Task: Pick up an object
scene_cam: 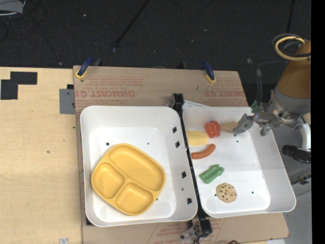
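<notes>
White plastic walls ring the right bin (284, 187), whose right half lies bare while five food pieces crowd its left side: one red pepper (213, 129), one yellow piece (197, 136), one sausage (203, 152), one green pod (211, 173), one cookie (226, 192). One yellow divided tray (128, 178) fills much of the left bin (101, 117). Above the right bin's far edge hangs the gripper (252, 123), fingers spread, grasping nothing.
</notes>
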You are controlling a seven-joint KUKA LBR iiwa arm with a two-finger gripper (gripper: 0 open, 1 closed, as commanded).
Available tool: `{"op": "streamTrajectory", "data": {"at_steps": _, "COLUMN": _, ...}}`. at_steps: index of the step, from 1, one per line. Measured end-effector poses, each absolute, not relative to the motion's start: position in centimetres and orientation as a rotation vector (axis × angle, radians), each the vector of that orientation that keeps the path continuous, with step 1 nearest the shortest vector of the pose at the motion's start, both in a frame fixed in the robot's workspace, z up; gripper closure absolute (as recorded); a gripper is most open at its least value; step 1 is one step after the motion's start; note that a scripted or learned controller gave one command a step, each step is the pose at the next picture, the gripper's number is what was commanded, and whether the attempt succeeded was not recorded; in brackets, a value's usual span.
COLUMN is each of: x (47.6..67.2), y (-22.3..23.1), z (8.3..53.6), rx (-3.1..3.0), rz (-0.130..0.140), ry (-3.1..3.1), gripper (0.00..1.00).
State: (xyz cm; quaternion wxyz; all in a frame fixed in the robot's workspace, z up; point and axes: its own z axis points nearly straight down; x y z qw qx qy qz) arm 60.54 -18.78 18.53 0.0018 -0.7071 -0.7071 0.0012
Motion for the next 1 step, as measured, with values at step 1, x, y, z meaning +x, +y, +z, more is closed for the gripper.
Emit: {"op": "streamTrajectory", "data": {"at_steps": 1, "x": 60.98, "y": -18.00, "z": 13.66, "rx": -2.218, "rz": 0.004, "ry": -2.219, "gripper": 0.00}}
